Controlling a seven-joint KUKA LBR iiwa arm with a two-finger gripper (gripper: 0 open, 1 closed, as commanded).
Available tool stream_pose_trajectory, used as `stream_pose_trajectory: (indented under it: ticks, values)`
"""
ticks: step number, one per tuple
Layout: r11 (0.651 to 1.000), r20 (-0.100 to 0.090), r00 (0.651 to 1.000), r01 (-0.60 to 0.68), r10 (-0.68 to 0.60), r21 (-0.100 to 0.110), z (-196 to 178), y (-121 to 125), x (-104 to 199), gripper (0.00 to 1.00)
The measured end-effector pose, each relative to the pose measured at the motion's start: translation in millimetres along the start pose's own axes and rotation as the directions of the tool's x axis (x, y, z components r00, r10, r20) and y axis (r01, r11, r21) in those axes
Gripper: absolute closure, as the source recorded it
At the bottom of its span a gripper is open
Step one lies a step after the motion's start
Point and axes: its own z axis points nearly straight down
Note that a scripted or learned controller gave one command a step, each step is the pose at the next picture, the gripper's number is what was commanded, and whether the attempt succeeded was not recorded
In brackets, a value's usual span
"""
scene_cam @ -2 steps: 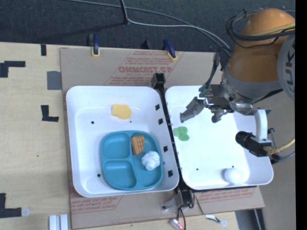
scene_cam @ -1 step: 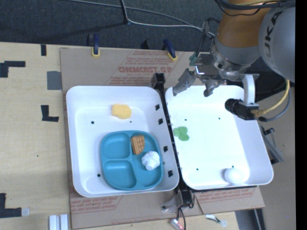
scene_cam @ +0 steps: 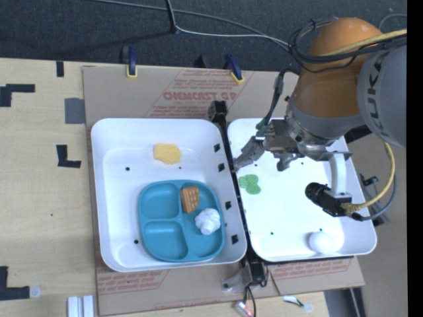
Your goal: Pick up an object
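My gripper (scene_cam: 261,162) hangs over the upper left part of the right bin (scene_cam: 291,210), open, with nothing between its fingers. Just below it a flat green object (scene_cam: 250,184) lies on the bin floor, a little apart from the left fingertip (scene_cam: 239,164). A white ball (scene_cam: 324,242) rests near the right bin's front edge. In the left bin (scene_cam: 112,177) a blue divided plate (scene_cam: 155,233) carries a brown waffle-like piece (scene_cam: 190,199) and a white crumpled lump (scene_cam: 208,221). A yellow object (scene_cam: 167,153) lies behind the plate.
A black divider with clips (scene_cam: 228,170) runs between the two bins. The arm's orange and grey body (scene_cam: 337,65) looms over the right bin's back half. A black cylinder part (scene_cam: 327,199) and cable hang over the right bin's right side.
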Motion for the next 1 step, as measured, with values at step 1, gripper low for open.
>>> stream_pose_trajectory:
  ticks: [1]
  values:
    - [1.0,0.0,1.0,0.003,-0.003,-0.004,-13.3,10.1,36.6,0.0]
